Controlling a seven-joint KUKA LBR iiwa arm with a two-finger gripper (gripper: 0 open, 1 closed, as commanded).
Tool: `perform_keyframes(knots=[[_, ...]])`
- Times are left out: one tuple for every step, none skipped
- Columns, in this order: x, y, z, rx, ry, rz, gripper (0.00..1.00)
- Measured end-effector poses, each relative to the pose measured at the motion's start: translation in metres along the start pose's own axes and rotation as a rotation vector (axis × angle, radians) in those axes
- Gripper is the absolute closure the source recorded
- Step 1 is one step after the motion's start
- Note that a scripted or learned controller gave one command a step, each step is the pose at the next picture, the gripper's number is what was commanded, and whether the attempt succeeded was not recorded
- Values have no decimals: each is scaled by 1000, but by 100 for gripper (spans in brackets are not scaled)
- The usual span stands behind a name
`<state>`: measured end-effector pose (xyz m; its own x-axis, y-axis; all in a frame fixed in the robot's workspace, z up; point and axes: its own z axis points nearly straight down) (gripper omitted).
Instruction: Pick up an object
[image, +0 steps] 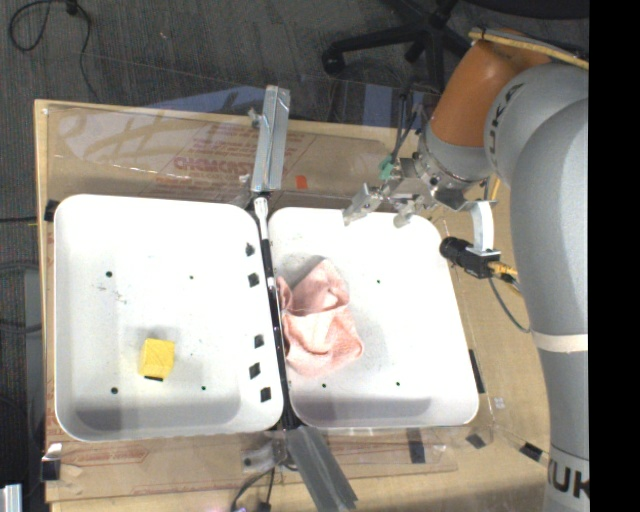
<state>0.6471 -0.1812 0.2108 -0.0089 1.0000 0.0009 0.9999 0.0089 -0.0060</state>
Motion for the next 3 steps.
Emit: perform_keyframes(knots=[[-14,6,-11,-3,-1,-46,0],[3,4,115,0,-3,-339,0],[4,5,105,-2,-4,-344,100]])
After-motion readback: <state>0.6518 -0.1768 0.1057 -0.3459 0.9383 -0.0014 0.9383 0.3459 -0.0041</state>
